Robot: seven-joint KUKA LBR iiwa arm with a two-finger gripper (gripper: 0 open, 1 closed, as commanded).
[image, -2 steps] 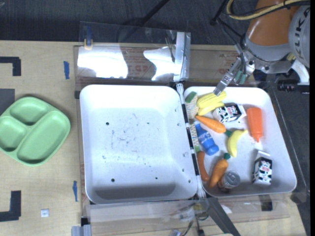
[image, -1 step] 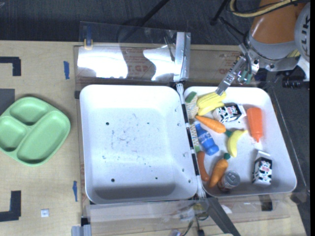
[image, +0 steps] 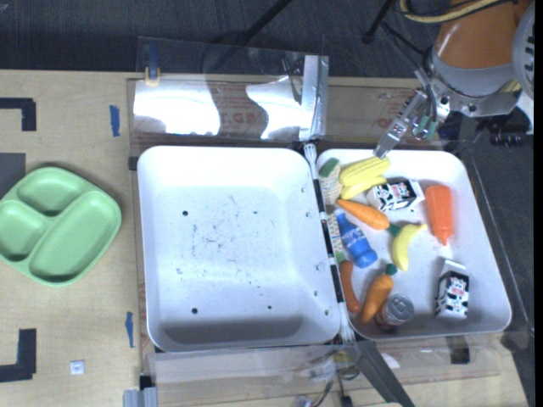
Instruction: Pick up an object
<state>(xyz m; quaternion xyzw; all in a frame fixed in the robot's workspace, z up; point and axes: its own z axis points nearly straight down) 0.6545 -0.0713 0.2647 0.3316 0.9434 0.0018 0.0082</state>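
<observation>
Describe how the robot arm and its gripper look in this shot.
The arm has a broad orange band over a pale grey wrist section, rounded in shape. A yellowish cable loops beside it. The gripper is slim, metallic grey, with thin fingers tapering to a point, and small greenish parts at its base.

Bright, even overhead light. Strong glare on clear panel (image: pixel 225 96) behind the bins, washed out white. Left bin (image: pixel 170 193) near overexposed, soft shadow along its front wall. Img slightly soft overall, low res; arm (image: pixel 479 32) blurry at top right.
</observation>
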